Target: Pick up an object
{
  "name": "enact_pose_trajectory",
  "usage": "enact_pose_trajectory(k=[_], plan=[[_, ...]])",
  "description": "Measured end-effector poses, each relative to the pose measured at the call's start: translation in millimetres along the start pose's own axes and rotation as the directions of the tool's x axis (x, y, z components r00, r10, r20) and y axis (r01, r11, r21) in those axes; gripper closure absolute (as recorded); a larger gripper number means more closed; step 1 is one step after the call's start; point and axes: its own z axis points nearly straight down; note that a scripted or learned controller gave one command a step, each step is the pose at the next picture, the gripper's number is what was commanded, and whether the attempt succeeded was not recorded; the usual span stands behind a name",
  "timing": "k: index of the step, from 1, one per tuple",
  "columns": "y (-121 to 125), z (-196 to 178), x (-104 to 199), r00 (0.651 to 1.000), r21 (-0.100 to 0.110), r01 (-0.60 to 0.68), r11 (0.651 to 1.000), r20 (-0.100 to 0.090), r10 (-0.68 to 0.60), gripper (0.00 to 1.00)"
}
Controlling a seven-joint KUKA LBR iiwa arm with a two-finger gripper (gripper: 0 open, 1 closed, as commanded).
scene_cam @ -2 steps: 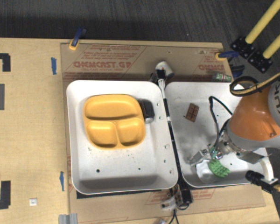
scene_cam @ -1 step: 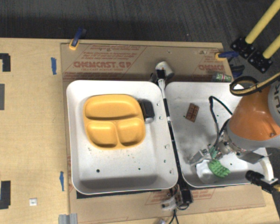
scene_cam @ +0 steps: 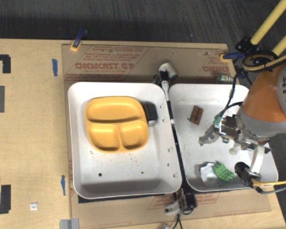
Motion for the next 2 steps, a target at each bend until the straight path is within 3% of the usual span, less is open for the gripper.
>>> enact_pose_trajectory(k=[1,2], plan=[[0,0,0,1.000,0.000,0.000,1.000,0.000,0.000,0.00],[53,39,-61,1.000,-0.001,0.017,1.000,0.001,-0.017,0.00]])
